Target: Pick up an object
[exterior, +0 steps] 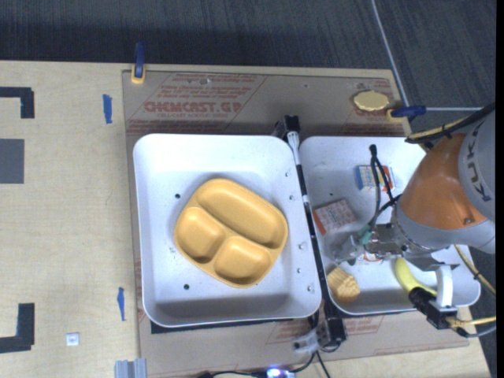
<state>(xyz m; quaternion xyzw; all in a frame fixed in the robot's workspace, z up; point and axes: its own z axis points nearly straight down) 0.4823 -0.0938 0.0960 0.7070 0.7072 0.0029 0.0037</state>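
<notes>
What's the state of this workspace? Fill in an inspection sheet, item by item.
Surface: bench with two white bins side by side, left bin and right bin.
Job's things: yellow tray in left bin; card, small box, waffle piece and yellow item in right bin.
Clutter: round disc on the board behind the right bin.
Grippers: gripper low over right bin; grasp not discernible.
Cables: black cable along the arm.
Surroundings: dark carpet; blue tape marks.

even bright light, slightly soft
</notes>
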